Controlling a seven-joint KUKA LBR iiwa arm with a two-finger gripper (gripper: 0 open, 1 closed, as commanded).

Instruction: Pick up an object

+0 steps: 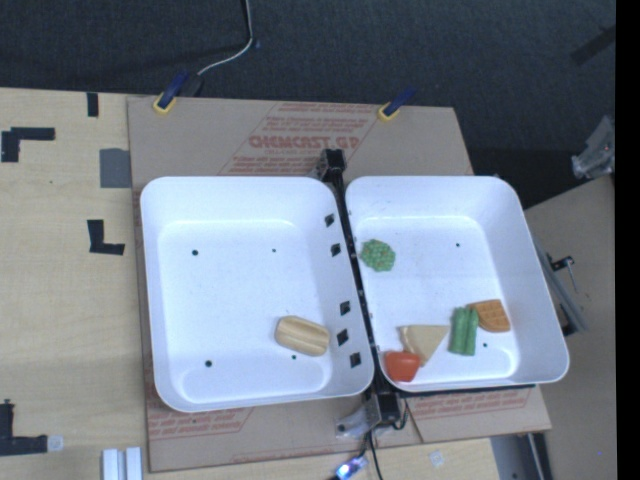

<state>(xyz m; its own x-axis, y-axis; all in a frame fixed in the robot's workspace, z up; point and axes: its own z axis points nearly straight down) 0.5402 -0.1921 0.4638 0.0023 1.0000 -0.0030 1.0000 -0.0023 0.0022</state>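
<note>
In the left bin [170,268] a tan bread roll [302,335] lies near the front right corner. The right bin [500,218] holds a green broccoli floret [377,255] near its left wall. Along its front lie a red tomato piece [402,366], a pale yellow wedge [425,341], a green stick [463,330] and an orange piece [492,315], close together.
Both bins rest on a brown cardboard sheet [300,138] held by clamps at its far edge. A black divider with clips [345,268] runs between the bins. A cable [240,28] trails across the dark floor behind the bench.
</note>
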